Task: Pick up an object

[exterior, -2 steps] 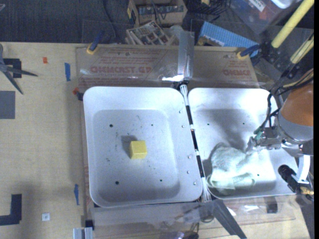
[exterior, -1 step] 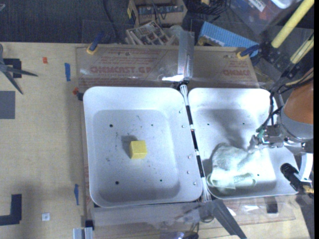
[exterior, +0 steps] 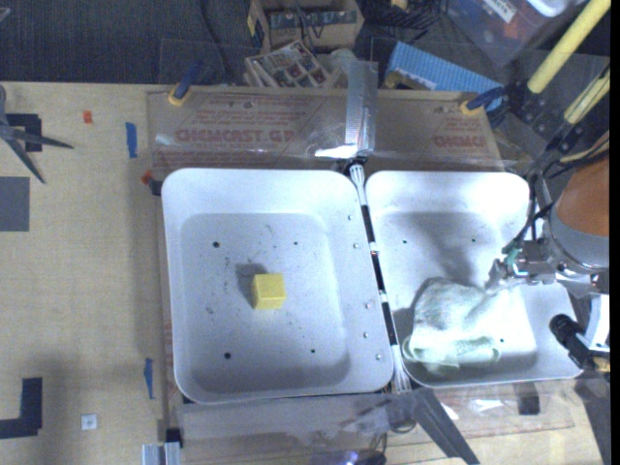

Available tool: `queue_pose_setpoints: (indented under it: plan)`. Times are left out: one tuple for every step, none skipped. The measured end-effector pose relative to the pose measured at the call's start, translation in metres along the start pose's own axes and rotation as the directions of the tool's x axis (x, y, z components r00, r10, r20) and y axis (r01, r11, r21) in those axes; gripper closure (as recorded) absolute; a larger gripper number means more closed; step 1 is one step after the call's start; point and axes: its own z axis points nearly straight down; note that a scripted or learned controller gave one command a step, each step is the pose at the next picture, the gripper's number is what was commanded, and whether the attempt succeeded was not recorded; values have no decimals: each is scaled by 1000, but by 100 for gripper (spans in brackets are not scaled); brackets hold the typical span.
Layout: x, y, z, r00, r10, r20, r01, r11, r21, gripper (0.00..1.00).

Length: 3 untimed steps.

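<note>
Looking down from the fixed camera, I see, nearest the lower edge, the crumpled pale cloth (exterior: 451, 325) lying in the front part of the right bin (exterior: 441, 197), against its near wall. Just behind and to the right of the cloth, the pincer (exterior: 506, 267) sits low over the right bin, beside the cloth's upper right corner; I cannot tell from this view whether it is open or closed, and nothing is visible held in it. The arm's orange band (exterior: 589, 200) shows at the right edge, above the wrist. In the left bin (exterior: 189, 201), 1 small yellow block (exterior: 269, 291) rests near the middle of the floor, well apart from the pincer. Both bins stand touching side by side on the bench (exterior: 77, 260). Beyond them lies a cardboard sheet (exterior: 262, 129) with red lettering, along the bins' far walls.
</note>
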Motion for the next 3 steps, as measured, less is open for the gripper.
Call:
queue_pose_setpoints:
  plan:
    - [-2,0,-10,1000,2,2,-2,1000,-3,100]
    - [-54,150,58,993,120,-1,-120,993,-1,100]
    - [-42,135,-21,934,358,-1,-358,934,3,100]
